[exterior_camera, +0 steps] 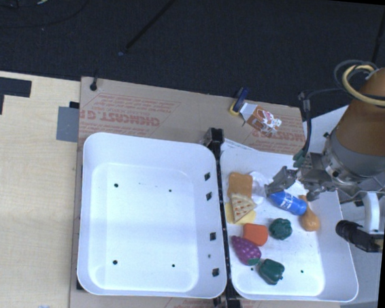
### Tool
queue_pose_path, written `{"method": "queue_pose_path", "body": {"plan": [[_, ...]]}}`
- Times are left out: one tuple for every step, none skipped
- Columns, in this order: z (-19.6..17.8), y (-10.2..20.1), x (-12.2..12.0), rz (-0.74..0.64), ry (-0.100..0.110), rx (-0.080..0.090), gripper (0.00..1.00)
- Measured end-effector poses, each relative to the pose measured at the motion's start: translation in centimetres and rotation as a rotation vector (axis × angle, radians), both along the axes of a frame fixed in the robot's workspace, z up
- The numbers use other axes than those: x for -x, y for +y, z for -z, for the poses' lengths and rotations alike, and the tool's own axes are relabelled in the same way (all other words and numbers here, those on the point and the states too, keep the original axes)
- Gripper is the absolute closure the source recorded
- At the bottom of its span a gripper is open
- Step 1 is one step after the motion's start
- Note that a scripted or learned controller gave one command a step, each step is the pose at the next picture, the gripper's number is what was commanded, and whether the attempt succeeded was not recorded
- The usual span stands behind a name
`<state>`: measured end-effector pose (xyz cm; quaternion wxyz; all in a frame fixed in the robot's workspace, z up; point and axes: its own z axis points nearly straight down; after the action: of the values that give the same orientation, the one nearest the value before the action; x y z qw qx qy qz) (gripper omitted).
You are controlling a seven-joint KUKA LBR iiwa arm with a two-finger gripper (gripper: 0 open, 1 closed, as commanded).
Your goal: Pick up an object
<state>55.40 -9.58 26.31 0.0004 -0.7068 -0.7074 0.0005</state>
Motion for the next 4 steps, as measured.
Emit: {"method": "queue_pose_path", "body": {"plan": [[15.8,-2.1,-2.6,0.002,-0.015,0.003,0.0],[17.6,-7.5,-2.1,0.003,0.0,0.002,0.0],[16.6,-7.4,-2.1,0.008,0.002,-0.001,1.0],[17.6,0.2,-4.8,-0.005,-0.001,-0.001,1.0]]}}
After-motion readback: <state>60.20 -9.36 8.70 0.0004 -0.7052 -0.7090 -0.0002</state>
